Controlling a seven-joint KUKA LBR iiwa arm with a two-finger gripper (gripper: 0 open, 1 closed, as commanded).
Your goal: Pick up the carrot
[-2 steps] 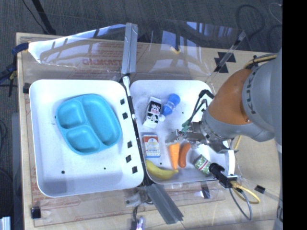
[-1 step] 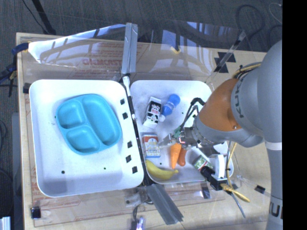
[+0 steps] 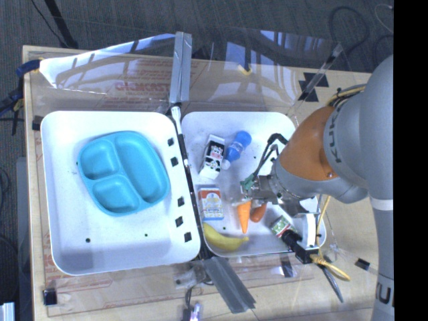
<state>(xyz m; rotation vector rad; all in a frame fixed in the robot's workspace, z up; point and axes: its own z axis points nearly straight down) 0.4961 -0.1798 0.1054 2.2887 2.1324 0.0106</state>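
Orange, tapered, smooth-skinned carrot (image 3: 244, 216) lies in the right shallow white plastic bin (image 3: 200, 129), between a curved yellow banana (image 3: 224, 238) and the metal two-finger gripper (image 3: 257, 196); whether the gripper grasps anything cannot be told.

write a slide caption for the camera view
Arm's hand low over the carrot in the right bin, beside a banana; blue tray in the left bin.
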